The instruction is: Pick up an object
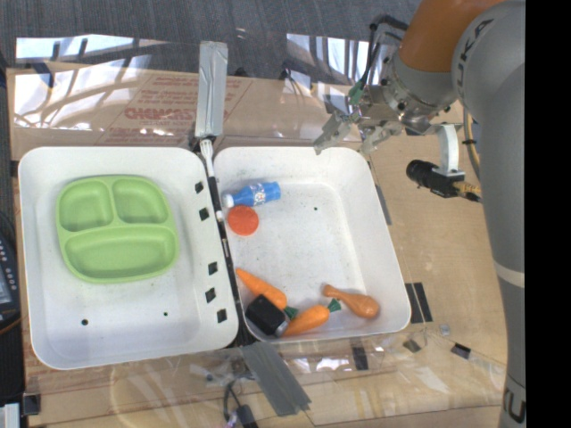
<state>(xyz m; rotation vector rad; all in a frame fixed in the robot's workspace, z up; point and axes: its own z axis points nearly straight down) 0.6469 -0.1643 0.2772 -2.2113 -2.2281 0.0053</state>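
Note:
The right bin (379, 239) holds a blue bottle (255, 193) lying near its back left, with a red-orange ball (244, 222) just in front of it. Along the front edge lie an orange carrot (260, 286), a black block (265, 315), a second carrot (309, 319) and a brown drumstick (353, 302). My gripper (346, 139) hangs over the bin's back rim, to the right of the bottle and well apart from it. Its fingers (325, 137) are spread open with nothing between them.
The left bin (36, 266) carries a green divided plate (116, 228). A grey taped strip (211, 87) runs up from the seam between the bins. Cardboard and clear sheeting cover the bench around the bins.

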